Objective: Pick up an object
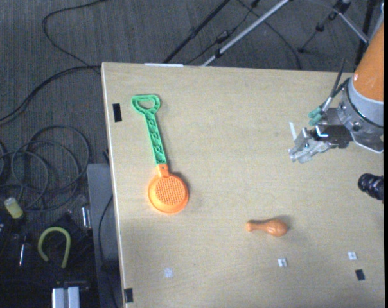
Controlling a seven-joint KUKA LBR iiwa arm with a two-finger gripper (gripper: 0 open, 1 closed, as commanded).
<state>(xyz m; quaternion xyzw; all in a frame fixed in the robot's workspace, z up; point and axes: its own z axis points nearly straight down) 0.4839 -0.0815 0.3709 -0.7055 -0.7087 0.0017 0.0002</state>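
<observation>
An orange round sieve-headed paddle with a green handle (160,165) lies on the tan bench top (232,108) at the left, its handle pointing toward the far edge. A small orange pin-shaped object (269,226) lies on its side nearer the front, right of centre. My gripper (297,143) hangs at the right side, above and to the right of the pin-shaped object and well apart from it. Its fingers (293,132) point left and stand open with nothing between them.
The arm with its orange band (372,76) comes in from the right. A black knob (370,185) sits at the right edge. Small markers (282,262) dot the front of the bench. Cables and stands lie on the floor to the left and behind.
</observation>
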